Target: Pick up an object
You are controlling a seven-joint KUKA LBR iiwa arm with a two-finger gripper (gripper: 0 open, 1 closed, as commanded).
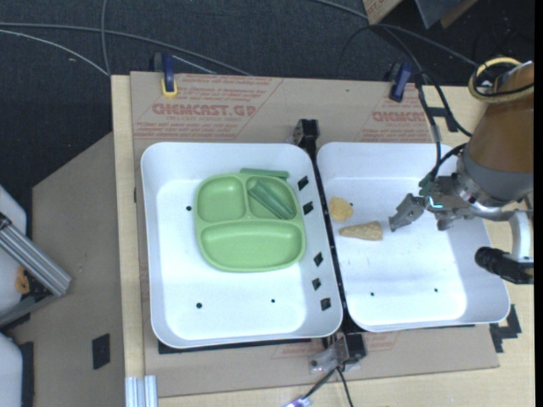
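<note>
Gripper hovers right of centre over the right bin, finger spread unclear, just beside the tan wedge; green tray sits left.

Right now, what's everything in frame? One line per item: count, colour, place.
bins: 2, white, side by side on the bench
divided plate: 1, light green, in the left bin, toward its upper half
green piece: 1, darker green, lying in the plate's upper right compartment
small lump: 1, tan, right bin near its left wall
wedge-shaped piece: 1, tan, right bin, just below and right of the lump
clamps: 2, blue and yellow, on the board's top edge
board: 1, brown with red print, under the bins
cables: several, on the dark floor above the board
arm: 1, grey with orange band, reaching in from the right
tool: 1, dark grey, over the right bin, right of the wedge
</note>
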